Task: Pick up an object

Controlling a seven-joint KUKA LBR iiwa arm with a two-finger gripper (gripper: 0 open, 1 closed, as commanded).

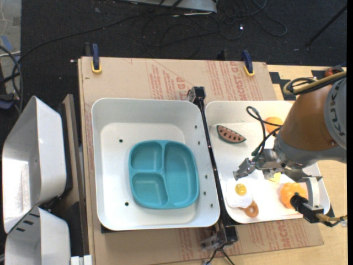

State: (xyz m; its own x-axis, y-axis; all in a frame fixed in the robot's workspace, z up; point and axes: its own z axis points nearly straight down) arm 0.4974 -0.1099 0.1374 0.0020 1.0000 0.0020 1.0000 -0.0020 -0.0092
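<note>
The right bin (pixel 229 156) holds several toy foods. A watermelon slice (pixel 230 134) lies at its far left, a fried egg (pixel 240 192) at its near left, and a small brown ring (pixel 251 209) just in front of the egg. An orange piece (pixel 289 194) rests near the front right. Another orange piece (pixel 273 122) at the back and a yellow bit (pixel 274 175) are partly hidden by the arm. My gripper (pixel 245 169) hangs low over the bin's middle left, just above and behind the egg, with nothing visibly held.
The left bin (pixel 110 142) holds a teal divided plate (pixel 164 174). A black divider bar (pixel 208 148) runs between the bins. The arm's grey and orange body (pixel 311 126) covers the right bin's right half. White containers (pixel 30 159) stand left of the bench.
</note>
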